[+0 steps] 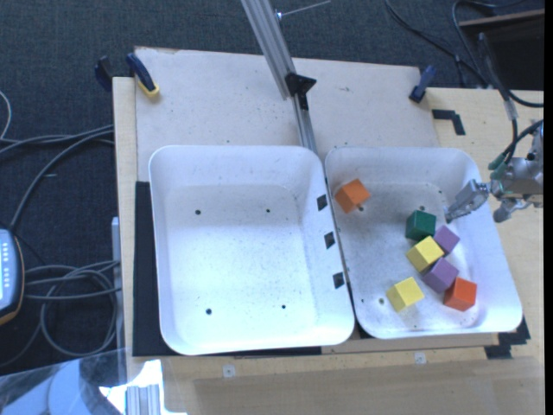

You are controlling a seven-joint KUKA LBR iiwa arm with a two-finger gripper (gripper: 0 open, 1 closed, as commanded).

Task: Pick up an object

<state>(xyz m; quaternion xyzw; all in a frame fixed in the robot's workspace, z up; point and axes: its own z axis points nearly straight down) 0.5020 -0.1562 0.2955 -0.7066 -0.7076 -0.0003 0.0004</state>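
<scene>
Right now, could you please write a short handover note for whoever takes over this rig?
Gripper: at the right bin's upper right rim, holding nothing that I can see; whether its fingers are open is unclear.
Objects, all in the right bin: orange block alone at upper left; green block, two purple blocks, yellow block and a second orange block clustered at right; another yellow block lower middle.
Done: nothing lifted yet.
Left: grasp and lift one object.

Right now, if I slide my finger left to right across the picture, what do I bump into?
Left white bin → orange block → yellow block → green block → end effector.
</scene>
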